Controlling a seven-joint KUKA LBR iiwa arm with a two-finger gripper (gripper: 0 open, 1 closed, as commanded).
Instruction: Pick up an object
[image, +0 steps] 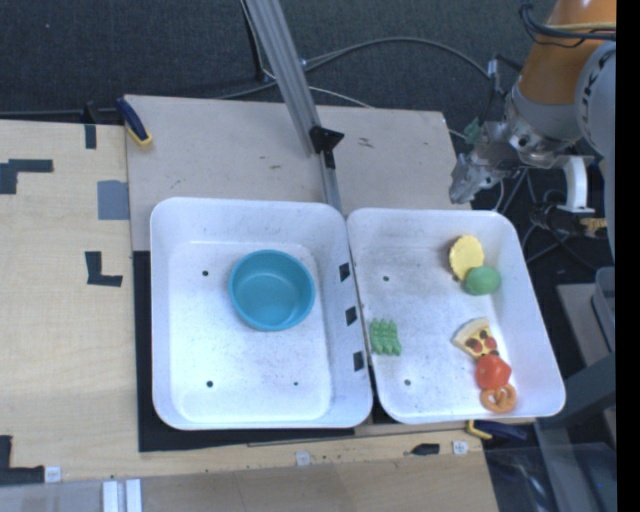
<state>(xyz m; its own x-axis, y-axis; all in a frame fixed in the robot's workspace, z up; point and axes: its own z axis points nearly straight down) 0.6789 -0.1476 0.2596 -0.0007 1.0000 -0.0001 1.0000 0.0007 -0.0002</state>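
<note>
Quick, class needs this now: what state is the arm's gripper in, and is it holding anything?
Gripper: above the far rim of the right bin, nothing seen between its fingers; open or closed cannot be told.

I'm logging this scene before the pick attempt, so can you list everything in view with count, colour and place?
left bin: 1, white, left half of bench
right bin: 1, white, beside the left bin
bowl: 1, blue, in left bin
green block: 1, green, right bin, near its left wall
yellow item: 1, yellow, right bin, far right part
green ball: 1, green, touching the yellow item
pizza slice: 1, tan with red, right bin, right side
red item: 1, red, below the pizza slice
pretzel: 1, orange, right bin's near right corner
clamp: 1, blue and yellow, board's far left corner
arm: 1, grey and orange, top right
gripper: 1, grey, above the right bin's far edge
</note>
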